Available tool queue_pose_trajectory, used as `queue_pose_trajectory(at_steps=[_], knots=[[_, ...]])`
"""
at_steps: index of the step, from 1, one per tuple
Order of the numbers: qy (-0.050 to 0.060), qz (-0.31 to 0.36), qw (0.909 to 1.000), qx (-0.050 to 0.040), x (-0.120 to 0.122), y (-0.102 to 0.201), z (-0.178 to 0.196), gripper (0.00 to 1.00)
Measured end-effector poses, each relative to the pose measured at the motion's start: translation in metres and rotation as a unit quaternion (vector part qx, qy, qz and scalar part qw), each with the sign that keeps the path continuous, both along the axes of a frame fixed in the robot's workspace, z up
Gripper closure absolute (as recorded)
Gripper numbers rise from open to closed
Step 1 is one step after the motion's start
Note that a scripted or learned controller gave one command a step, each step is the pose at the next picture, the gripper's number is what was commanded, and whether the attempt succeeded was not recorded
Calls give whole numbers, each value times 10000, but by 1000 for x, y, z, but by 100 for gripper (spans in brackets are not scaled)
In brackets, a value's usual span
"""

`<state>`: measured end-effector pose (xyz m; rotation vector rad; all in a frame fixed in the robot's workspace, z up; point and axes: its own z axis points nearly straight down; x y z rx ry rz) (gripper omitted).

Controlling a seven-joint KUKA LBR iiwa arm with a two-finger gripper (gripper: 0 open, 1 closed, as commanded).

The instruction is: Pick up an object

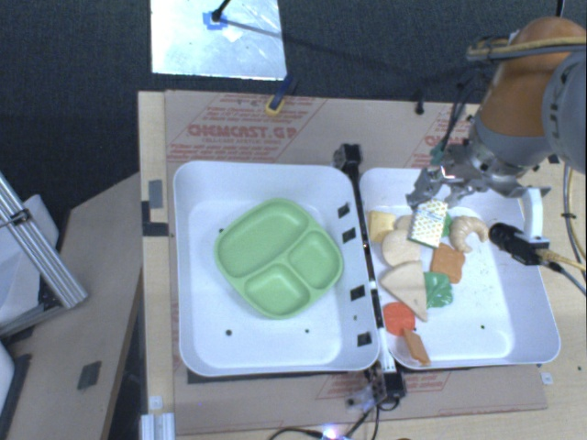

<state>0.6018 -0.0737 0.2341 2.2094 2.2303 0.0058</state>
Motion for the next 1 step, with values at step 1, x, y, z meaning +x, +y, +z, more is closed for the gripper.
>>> queue_pose_trajectory(at_steps=[1], knots=[[2, -17, 10000, -12, 16, -8, -5, 100]])
